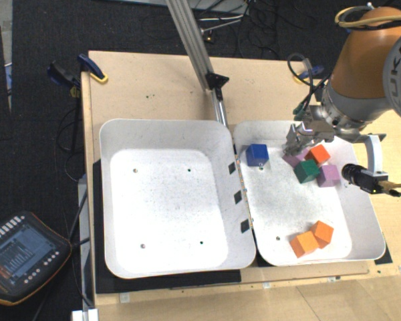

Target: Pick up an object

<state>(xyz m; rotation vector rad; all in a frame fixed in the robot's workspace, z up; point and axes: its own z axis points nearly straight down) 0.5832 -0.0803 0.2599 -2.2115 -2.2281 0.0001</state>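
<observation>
My gripper (pixel 298 141) sits low in right bin (pixel 267 209), 12 o'clock end, just above a cluster: orange block (pixel 318 155), green block (pixel 307 171), purple block (pixel 329 174). Blue block (pixel 256 154) at its 9. Two orange blocks (pixel 312 239) near 6 o'clock.

Two shallow white plastic bins, left (pixel 120 179) and right (pixel 267 246): matt, finely speckled. Pale wooden bench board (pixel 154 85): smooth, unvarnished look. Small cube blocks, blue (pixel 256 154), green (pixel 307 171), purple (pixel 329 175), orange (pixel 304 243): matt, foam-like or painted, uncertain which. Orange band on the arm (pixel 361 52): glossy, smooth. Slanted grey metal bar (pixel 187 32): satin sheen. Gripper (pixel 298 141): dull grey metal.
</observation>
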